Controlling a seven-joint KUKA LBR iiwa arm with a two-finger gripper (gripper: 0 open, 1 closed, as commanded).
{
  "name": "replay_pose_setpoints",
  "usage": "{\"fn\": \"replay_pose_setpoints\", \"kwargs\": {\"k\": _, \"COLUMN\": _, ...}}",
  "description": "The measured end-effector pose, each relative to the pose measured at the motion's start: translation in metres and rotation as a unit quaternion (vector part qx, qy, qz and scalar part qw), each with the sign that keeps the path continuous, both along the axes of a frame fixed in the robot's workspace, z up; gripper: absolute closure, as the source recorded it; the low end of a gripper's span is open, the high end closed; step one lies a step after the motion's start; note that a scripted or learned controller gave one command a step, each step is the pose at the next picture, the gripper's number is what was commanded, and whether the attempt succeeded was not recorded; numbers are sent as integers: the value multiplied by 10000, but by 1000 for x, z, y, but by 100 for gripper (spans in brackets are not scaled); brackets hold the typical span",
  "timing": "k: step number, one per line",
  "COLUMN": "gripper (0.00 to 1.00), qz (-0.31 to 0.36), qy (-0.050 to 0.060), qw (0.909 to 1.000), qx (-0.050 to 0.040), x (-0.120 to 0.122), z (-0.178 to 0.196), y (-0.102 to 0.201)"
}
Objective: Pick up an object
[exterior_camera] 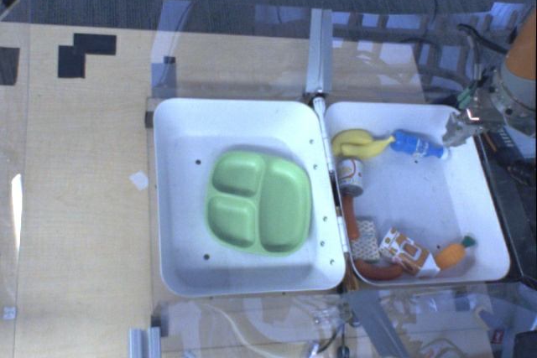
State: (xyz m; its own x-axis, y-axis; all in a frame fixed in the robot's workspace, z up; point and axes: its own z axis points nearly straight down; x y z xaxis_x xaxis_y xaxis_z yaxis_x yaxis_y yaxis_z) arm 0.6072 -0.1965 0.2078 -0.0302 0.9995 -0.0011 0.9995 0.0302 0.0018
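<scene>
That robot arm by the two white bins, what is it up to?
It is set to pick up an object. The end effector hangs over the far right corner of the right bin, close to a blue bottle and a banana, with nothing held in it. A carrot, a small carton and a can also lie there. The left bin holds a green divided plate.

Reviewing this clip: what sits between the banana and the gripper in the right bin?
In the camera view, a blue bottle lies between the banana and the gripper, its cap end touching the banana's tip.
</scene>
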Motion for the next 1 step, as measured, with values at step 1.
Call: {"fn": "replay_pose_setpoints", "kwargs": {"k": 1, "gripper": 100, "qz": -801, "qy": 1, "qw": 9968, "qx": 0, "x": 50, "z": 64, "y": 63}}
